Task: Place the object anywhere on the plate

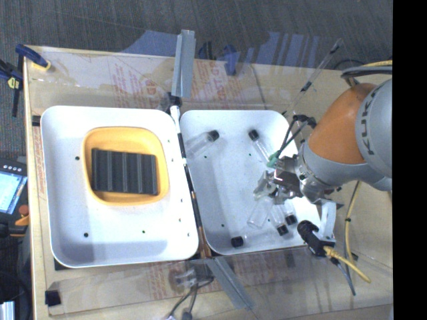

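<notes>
I hold the hand (272,187) low over the vials (263,212) in the right bin (220,199), its finger state unreadable, because the plate (125,163) waits in the left bin (67,225).

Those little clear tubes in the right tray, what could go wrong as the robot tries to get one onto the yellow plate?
The clear vials look faint against the white right bin, so the gripper may close on nothing. Several lie crowded near it by the bin's right wall, so it could nudge neighbours or catch two. The yellow plate sits in the left bin, so a loosely held vial might drop while crossing the divide.
</notes>
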Motion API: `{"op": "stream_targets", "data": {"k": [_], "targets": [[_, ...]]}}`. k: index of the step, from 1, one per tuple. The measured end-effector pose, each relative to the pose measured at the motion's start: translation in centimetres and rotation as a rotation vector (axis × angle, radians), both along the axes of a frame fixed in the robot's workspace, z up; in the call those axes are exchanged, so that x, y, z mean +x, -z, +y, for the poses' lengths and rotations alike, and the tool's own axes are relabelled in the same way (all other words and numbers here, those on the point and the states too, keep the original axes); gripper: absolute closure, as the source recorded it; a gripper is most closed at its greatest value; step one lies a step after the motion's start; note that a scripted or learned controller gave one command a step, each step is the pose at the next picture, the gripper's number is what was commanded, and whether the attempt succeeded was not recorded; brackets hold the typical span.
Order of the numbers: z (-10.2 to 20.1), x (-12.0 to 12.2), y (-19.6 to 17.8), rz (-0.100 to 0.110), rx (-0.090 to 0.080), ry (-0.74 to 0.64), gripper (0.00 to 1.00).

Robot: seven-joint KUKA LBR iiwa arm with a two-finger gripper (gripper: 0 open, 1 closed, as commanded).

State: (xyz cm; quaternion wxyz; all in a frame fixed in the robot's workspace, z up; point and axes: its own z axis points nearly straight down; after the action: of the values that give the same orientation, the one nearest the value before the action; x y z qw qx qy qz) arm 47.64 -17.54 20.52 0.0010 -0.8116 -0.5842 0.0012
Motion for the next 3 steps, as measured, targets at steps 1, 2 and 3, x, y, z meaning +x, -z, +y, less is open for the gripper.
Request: {"op": "stream_targets", "data": {"k": [1, 2, 3], "targets": [[4.7, 2.4, -5.4, 0.0, 0.001, -0.192, 1.0], [8.1, 7.6, -3.1, -0.001, 0.001, -0.435, 1.0], [14.1, 11.3, -1.4, -0.002, 0.001, -0.634, 1.0]]}}
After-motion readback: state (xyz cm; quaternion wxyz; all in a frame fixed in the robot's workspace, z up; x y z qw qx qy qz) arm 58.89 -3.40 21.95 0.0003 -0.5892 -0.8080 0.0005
